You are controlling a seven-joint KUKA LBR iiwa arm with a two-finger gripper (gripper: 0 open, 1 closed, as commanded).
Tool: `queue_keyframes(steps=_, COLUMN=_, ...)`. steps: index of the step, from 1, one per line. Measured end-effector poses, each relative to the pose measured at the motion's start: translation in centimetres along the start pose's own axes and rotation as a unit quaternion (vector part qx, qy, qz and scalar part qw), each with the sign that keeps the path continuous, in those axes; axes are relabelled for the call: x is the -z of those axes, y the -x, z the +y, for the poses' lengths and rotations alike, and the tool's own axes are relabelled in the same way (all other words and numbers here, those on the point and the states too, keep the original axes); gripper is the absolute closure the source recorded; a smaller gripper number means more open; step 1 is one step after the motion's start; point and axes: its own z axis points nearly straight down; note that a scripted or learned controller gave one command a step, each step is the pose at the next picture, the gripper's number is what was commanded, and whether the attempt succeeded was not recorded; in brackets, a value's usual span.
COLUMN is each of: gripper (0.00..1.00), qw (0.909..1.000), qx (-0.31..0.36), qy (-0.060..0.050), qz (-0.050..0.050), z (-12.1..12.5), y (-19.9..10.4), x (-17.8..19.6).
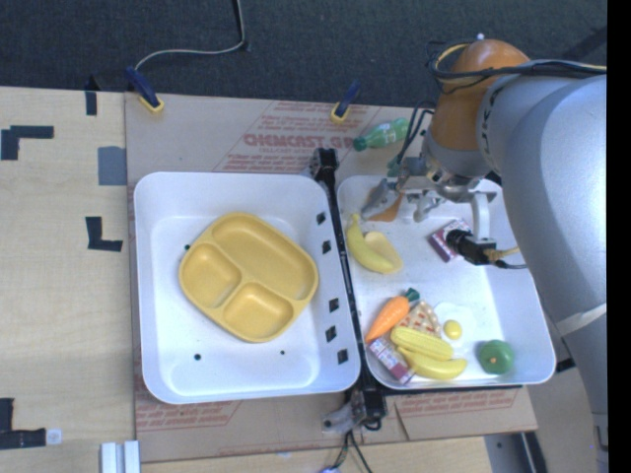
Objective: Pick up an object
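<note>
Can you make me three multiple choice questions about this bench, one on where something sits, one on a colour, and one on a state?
1. Where is the yellow divided tray?
A. left bin
B. right bin
C. on the cardboard outside the bins

2. What colour is the round fruit in the right bin's near corner?
A. red
B. green
C. purple

3. How does the tray sit?
A. flipped over
B. leaning on the bin wall
C. flat, hollows facing up

Answers: 1 A, it lies in the left bin. 2 B, it is green. 3 C, its three compartments face up.
</note>
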Motion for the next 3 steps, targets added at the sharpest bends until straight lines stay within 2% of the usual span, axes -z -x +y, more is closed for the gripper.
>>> queue_keyframes(steps=1, gripper=1.0, qw=1.0, qx=0.0, qy=0.0, qz=-0.001, z=0.0, y=0.0, x=1.0)
queue_keyframes(steps=2, gripper=0.0, qw=1.0, qx=0.0, qy=-0.001, qz=-0.001, z=0.0, y=0.1, x=1.0)
queue_keyframes(steps=3, gripper=0.0, qw=1.0, qx=0.0, qy=0.001, qz=0.006, z=0.1, y=0.8, x=-2.9)
